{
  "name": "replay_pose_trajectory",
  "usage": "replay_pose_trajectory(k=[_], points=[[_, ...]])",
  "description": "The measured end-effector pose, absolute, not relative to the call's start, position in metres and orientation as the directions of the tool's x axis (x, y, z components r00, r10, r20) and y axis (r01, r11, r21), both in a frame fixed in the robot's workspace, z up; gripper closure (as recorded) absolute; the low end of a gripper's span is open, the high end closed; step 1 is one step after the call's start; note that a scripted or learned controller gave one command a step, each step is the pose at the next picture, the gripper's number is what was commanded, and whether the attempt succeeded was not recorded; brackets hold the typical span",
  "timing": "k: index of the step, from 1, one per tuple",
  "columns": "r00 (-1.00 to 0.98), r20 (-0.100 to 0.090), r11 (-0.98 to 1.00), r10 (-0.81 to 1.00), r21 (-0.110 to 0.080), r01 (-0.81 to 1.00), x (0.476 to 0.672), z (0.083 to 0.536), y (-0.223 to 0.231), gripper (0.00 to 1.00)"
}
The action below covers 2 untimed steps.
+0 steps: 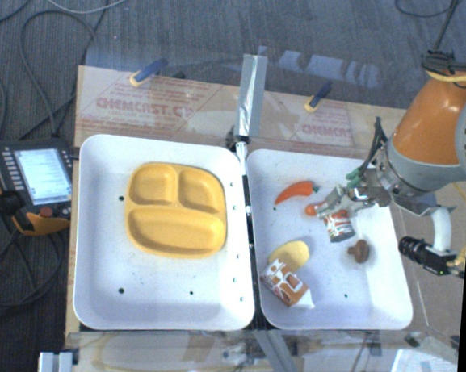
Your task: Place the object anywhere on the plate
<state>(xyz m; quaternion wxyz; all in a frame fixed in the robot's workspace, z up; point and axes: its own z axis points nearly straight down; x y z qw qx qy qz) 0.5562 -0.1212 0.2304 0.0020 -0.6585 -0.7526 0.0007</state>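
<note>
Hovering claw (335, 200) (near can (340, 226))

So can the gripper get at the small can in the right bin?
Probably yes: the gripper hangs right over the small can, which lies apart from the red chili pepper and brown piece.

grey arm (429, 170) w/ orange band

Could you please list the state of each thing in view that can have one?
Yellow plate: upright in the left bin, nothing on it.
Can: tilted, at the gripper, in the right bin.
Carton: lying on its side.
Carrot: lying flat.
Handheld screen: lit.
</note>
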Motion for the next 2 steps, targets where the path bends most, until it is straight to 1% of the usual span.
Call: replay_pose_trajectory(k=[1,2], points=[[-0.244,0.0,0.244,0.97,-0.006,0.97,0.639,0.235,-0.048,1.0],[-0.157,-0.003,0.157,0.988,-0.005,0.988,0.645,0.182,0.01,1.0]])
